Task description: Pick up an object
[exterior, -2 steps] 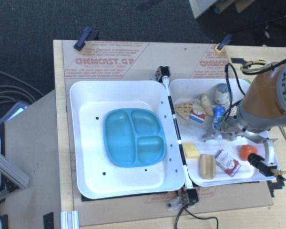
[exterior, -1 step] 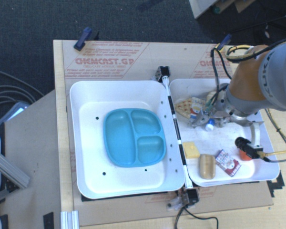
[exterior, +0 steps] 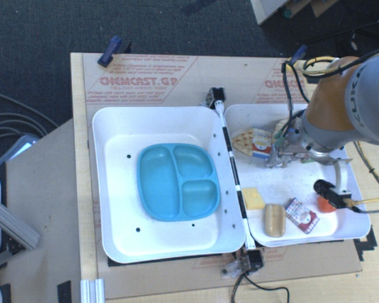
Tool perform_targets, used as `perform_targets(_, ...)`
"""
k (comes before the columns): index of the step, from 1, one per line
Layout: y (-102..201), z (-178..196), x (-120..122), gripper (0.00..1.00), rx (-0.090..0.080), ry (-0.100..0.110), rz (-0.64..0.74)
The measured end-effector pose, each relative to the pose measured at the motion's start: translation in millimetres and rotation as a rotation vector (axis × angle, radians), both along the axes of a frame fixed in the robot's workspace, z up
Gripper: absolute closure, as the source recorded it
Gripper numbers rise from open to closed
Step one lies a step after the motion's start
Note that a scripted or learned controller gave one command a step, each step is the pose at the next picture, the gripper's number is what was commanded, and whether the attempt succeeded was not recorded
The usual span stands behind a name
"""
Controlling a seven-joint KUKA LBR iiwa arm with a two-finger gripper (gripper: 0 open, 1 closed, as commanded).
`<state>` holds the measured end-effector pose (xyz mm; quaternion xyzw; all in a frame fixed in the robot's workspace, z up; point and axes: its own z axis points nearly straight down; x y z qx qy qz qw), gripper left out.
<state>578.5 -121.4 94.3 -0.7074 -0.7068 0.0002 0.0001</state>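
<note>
So the gripper [exterior: 279, 158] is down low in the right bin [exterior: 284, 185], on the far side of the yellow block [exterior: 253, 199] and a touch to its right. It's crowding the edge of a crinkly snack packet [exterior: 252, 142], which lies straight beyond the yellow block, near the bin's back wall. Honestly can't tell if the gripper is spread or closed from this angle, and I don't see anything clearly pinched in it, so I'm not calling it a grab.

My guess is the packet is the target. The worry is that it's flat and floppy, and the gripper looks lined up on its edge, not its middle. It could just nudge the packet toward the wall or catch a corner that slips out on the lift.

The tan roll [exterior: 274, 220] and the red-and-white packet [exterior: 302, 214] sit on the near side of the yellow block, off to its right and out of the way.
</note>
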Motion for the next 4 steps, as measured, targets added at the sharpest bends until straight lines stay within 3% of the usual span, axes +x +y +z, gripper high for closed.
perform_targets(1,0,0,0,0.0,0.0,-0.001,0.001)
perform_targets(2,0,10,1,1.0,0.0,-0.002,0.0)
perform_targets(3,1,20,1,1.0,0.0,-0.004,0.001)
perform_targets(4,1,20,1,0.0,0.0,-0.003,0.0)
